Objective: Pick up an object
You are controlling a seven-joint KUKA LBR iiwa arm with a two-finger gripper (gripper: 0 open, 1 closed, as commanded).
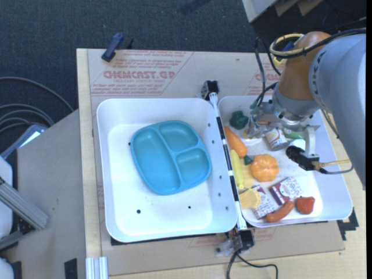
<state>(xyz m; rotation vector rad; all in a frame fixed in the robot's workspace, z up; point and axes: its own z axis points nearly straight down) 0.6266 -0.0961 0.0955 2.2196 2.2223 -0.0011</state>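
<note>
Two white bins sit side by side on the bench (93,74); the left bin (116,214) carries a blue divided tray (170,156), and the right bin (334,205) holds the clutter I can choose from. My claw (268,128) is low over the upper middle of that right bin, and from this slanted view I cannot tell how it is set or whether anything is in it. Just beside it lie a small can (273,138), a dark green piece (238,120) and a carrot (236,142); further down sit an orange (264,167), a wrapped packet (279,195), a sausage (279,212) and a strawberry (304,204). I judge the can the natural target, since it is closest under the wrist. To do this well I would centre over one item alone, keep clear of the carrot and the bin's dividing wall, descend straight, close firmly, then lift slowly and check the view before trusting the grip. The tight packing could easily drag a neighbour along.
</note>
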